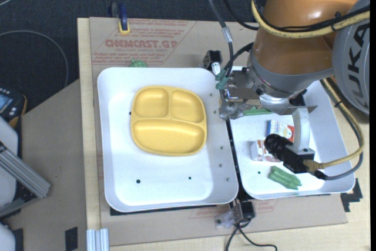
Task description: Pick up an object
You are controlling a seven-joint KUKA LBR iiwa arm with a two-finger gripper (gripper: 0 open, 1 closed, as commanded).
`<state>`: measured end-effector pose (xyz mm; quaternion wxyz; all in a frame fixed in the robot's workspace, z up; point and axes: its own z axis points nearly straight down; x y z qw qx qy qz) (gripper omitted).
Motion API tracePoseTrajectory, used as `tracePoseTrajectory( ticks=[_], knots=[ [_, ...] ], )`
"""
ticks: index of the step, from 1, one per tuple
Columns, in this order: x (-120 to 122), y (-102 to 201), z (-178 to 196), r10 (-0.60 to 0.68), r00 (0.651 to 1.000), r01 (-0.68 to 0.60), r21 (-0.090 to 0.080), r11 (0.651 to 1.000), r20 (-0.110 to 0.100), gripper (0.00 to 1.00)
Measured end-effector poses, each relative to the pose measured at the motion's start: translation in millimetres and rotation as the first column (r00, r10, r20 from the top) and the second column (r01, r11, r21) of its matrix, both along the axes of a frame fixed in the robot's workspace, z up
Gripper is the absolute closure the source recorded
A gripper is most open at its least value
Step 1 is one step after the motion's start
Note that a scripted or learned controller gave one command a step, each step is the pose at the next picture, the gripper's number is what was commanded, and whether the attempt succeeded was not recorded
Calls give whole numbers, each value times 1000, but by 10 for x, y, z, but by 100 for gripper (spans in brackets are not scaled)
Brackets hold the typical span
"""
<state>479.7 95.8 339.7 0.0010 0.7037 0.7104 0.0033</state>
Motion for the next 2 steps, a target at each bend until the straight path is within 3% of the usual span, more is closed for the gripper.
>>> tracePoseTrajectory(
  ticks=[1,2],
  knots=[
    [4,-196,700,-9,1000,9,-2,1000,3,100],
    [0,44,946,-7,1000,7,-3,1000,-1,100]
  ],
)
